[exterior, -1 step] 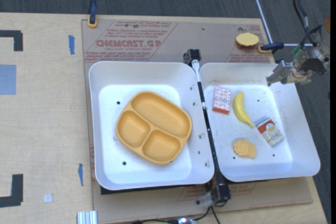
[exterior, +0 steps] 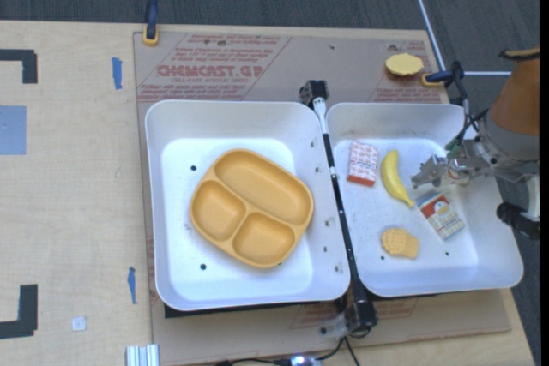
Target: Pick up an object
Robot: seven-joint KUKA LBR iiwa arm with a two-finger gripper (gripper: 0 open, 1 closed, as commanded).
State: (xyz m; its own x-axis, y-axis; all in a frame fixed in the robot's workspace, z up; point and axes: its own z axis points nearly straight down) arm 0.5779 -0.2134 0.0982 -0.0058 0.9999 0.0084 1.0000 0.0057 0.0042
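Over the right bin [exterior: 506, 270], gripper [exterior: 429, 174] is hovering, grip unreadable; approaching; banana [exterior: 395, 177] at nine o'clock needs descent.

My one camera sits fixed above the tabletop [exterior: 69, 184], looking down at a slant, far enough to frame both bins [exterior: 163, 184] whole.

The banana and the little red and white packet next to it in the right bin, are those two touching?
Apart. The camera view shows a strip of white bin floor between the banana and the red and white packet.
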